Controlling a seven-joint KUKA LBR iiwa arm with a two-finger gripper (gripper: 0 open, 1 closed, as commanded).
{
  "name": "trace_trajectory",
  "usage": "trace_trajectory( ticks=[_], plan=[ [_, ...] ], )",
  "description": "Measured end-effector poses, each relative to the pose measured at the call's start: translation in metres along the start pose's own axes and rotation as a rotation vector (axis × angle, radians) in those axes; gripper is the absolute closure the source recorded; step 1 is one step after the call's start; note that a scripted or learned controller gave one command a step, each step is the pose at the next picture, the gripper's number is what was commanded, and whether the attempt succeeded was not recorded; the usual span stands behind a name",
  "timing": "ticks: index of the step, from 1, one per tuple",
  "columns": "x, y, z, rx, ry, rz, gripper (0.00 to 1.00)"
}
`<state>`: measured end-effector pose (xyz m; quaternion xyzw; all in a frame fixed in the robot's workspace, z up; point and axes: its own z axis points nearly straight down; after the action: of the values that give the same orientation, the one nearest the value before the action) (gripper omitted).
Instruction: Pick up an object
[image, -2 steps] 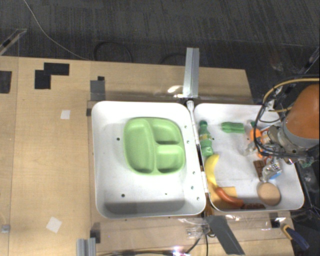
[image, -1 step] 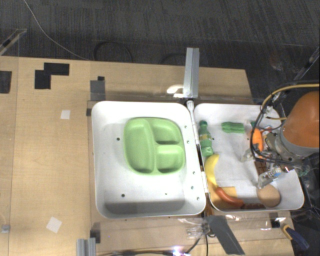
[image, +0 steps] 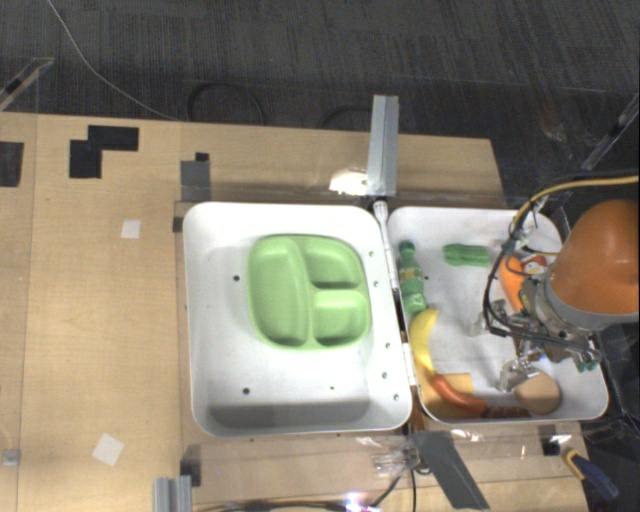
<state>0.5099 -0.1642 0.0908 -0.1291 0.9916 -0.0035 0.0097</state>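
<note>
- Your grey arm with the orange band (image: 598, 262) reaches in from the right over the right-hand shallow white bin (image: 455, 300), and its pincer (image: 522, 368) hangs low near that bin's front right corner.
- You cannot tell from here whether the pincer is spread or pressed together.
- A tan rounded object (image: 539, 394) lies just beside the pincer, close against the bin's front rim.
- Along the left wall lie a green bottle (image: 409, 278), a yellow banana (image: 423, 342) and a red-orange curved piece (image: 457, 390).
- A small green cylinder (image: 466, 255) sits near the back; the bin's middle floor is open.
- The left-hand white bin (image: 215, 330) holds a pale green divided tray (image: 305, 290), with bare floor around it.
</note>
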Motion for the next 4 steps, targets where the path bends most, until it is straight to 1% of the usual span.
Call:
trace_trajectory(
  ticks=[1,2,3,4],
  plan=[
    [0.002,0.017,-0.001,0.002,-0.002,0.002,0.0],
    [-0.076,-0.026,0.003,-0.004,0.004,-0.014,0.0],
    [-0.011,0.01,0.0,-0.004,0.003,-0.019,0.0],
    [0.002,0.018,-0.001,0.002,-0.005,-0.161,0.0]
  ],
)
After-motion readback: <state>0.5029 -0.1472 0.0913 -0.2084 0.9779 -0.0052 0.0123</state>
